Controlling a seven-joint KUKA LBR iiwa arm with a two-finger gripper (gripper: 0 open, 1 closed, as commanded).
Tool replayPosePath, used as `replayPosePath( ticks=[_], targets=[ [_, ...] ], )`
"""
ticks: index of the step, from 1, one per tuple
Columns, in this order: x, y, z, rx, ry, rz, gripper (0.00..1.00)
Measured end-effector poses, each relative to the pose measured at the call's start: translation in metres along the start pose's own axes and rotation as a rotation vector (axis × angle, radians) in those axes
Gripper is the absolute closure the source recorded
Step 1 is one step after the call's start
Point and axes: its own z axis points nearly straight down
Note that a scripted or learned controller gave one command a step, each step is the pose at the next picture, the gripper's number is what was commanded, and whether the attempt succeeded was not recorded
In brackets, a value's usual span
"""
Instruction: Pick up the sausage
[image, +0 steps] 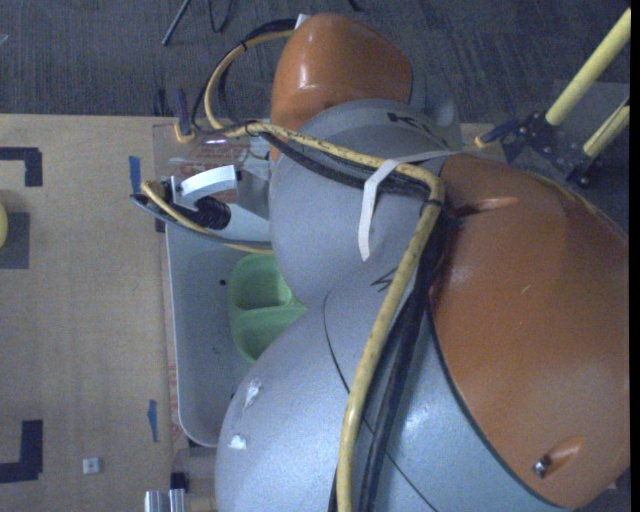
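Arm (400, 300) blocks most of the view, grey links and orange bands right under the camera, yellow cable (385, 330) running along it. White bin (195, 330) on the wooden surface (80, 330) shows at left, green object (258, 305) inside it. Can't tell jaws state. Can't tell where the sausage is

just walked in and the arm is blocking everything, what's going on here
The arm is bent low over the bench, reaching into a white bin from the right and covering most of it. A green cup-like thing lies in the bin beside the arm. The wrist end with its cables sits near the bin's top corner, but its fingers can't be made out. The arm's bulk hides much of the bin, so there's no telling whether it has the sausage.
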Motion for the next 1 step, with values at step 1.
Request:
replayPosePath(
  ticks=[1],
  targets=[
    [0.0713, 0.0125, 0.1591, 0.002, 0.008, -0.005, 1.0]
  ],
)
